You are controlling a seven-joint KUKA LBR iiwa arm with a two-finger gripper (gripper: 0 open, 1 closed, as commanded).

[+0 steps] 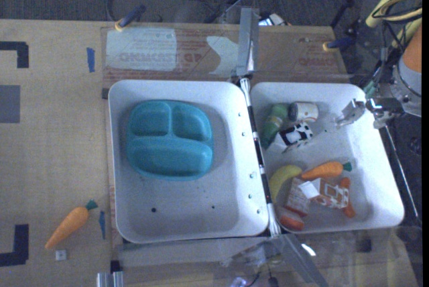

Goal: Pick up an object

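Observation:
The right bin (375, 165) holds a cluster of small objects: a green bottle (273, 121), a white cup (305, 110), a black-and-white cow toy (296, 135), a yellow banana (283, 178), an orange carrot (324, 169), a red-and-white packet (315, 195) and small orange-red pieces (291, 220). My gripper (362, 111) hangs at the bin's upper right, above the rim, right of the white cup. Nothing shows between its fingers. The arm comes in from the right edge.
The left bin (134, 212) holds a blue divided plate (170, 139). A second toy carrot (69, 225) lies on the bench left of the bins. Blue tape marks (90, 59) and clamps (129, 16) sit along the bench's far side.

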